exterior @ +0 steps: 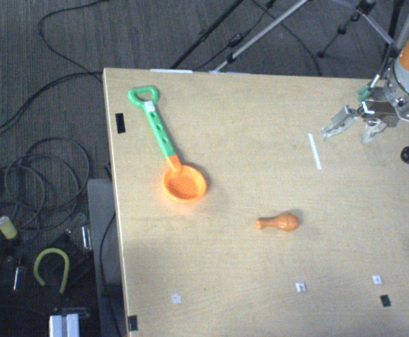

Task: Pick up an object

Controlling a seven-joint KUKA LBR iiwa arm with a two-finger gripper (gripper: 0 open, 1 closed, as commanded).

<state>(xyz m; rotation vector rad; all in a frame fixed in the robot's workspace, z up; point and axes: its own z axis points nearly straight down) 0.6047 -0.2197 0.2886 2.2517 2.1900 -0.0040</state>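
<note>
A toy strainer spoon with a green handle and an orange bowl lies on the left part of the wooden bench top. A small orange pear-shaped toy lies near the middle, below the gripper's level. A thin white stick lies right of centre. My gripper hangs at the right edge, just up and right of the white stick. Its fingers are spread open with nothing between them.
The bench's left edge runs down at about x=190, with cables and a green hook on the floor beyond. Tripod legs cross the floor behind the bench. Small tags dot the front of the bench.
</note>
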